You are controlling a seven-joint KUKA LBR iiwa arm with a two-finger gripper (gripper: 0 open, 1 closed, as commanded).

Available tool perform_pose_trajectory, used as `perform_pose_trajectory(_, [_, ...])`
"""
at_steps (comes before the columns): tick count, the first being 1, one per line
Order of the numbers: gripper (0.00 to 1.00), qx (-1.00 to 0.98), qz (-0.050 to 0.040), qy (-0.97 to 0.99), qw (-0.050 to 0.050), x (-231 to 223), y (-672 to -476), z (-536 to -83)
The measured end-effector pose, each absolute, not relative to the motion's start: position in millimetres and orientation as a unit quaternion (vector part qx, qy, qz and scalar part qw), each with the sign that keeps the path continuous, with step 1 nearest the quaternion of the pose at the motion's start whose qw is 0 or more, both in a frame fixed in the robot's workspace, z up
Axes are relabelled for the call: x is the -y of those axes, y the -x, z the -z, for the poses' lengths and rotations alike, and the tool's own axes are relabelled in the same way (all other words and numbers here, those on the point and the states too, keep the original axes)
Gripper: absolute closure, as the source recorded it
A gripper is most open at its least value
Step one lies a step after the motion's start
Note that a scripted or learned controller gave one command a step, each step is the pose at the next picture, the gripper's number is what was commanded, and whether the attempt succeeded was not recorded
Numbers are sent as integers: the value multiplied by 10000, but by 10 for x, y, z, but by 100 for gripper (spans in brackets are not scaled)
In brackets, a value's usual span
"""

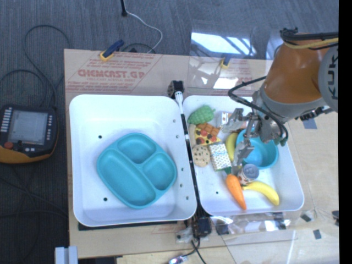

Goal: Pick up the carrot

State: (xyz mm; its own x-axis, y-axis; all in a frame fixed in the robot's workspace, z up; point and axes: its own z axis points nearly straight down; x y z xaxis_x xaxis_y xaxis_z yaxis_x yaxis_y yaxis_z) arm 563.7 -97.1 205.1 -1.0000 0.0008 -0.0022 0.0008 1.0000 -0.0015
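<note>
Gripper [248, 143] hangs over the right bin [294, 194], above the blue bowl [264, 155]; I can't tell its state from here. I see the carrot [236, 191] lying free on the bin floor just below it, beside a banana [264, 191].

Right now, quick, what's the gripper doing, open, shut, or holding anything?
Gripper: cannot be told whether it is open or closed. It hangs over the blue bowl in the right bin. The carrot lies apart from it, not held.
</note>
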Motion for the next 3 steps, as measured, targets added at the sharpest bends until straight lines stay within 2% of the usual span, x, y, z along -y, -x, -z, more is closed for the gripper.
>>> perform_pose_trajectory(1, [0,-9998,17,-164,104,1060,-5334,-1069])
perform_pose_trajectory(2, [0,-9808,-36,-1937,235,1042,-4996,-984])
perform_pose_trajectory(3, [0,-9384,-75,-3449,200,994,-4984,-968])
